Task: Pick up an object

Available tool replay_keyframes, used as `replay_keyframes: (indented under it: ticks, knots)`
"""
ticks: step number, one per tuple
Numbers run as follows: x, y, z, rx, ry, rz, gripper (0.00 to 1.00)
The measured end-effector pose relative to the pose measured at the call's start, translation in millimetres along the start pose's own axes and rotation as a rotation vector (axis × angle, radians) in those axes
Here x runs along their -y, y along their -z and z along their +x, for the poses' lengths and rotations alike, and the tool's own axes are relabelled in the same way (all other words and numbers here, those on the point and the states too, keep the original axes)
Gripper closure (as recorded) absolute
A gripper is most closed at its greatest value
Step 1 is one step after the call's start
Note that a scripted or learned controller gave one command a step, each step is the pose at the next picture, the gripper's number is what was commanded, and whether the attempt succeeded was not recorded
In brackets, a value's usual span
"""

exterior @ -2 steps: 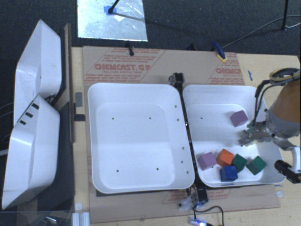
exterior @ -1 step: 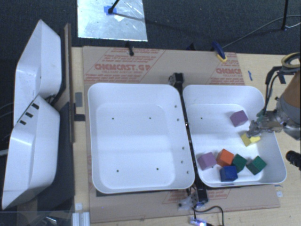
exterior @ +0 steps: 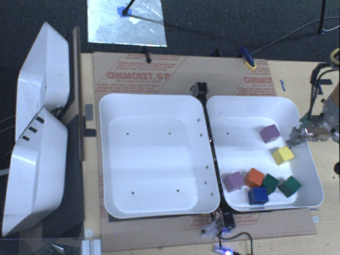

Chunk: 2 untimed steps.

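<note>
We see the gripper (exterior: 295,137) at the right edge of the right bin (exterior: 234,108). It comes in from the right side on the grey arm (exterior: 330,122). Its metal tips are small and blurry, so we cannot tell how wide they are, and we see no block between them.

The closest block to the gripper is the yellow block (exterior: 283,154). It sits just below the tips and a little to the left. Next is the light purple block (exterior: 270,133), just to the left of the tips and a bit higher up. These two blocks are apart from each other.

Farther down from the gripper we find a bunch of blocks near the front wall of the bin. A dark green block (exterior: 289,186) sits alone on the right. Another green block (exterior: 270,183) is next to the orange block (exterior: 254,177), and they look like they touch. The blue block (exterior: 258,195) is right under the orange one. A second purple block (exterior: 232,181) is at the left end, close to the orange one.

Farthest from the gripper, way off to the left, is the left bin (exterior: 111,158). The two bins sit side by side on a flat brown board (exterior: 159,73).
</note>
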State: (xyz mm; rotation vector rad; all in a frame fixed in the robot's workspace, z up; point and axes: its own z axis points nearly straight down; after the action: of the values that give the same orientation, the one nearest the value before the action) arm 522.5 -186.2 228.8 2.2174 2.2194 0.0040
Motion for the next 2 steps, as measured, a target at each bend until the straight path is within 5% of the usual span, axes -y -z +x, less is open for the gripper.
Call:
replay_keyframes:
  ticks: [1,2]
  knots:
    - [-1,34,0,0.0,0.0,0.001,1.0]
    - [-11,24,44,-0.002,0.003,0.004,1.0]
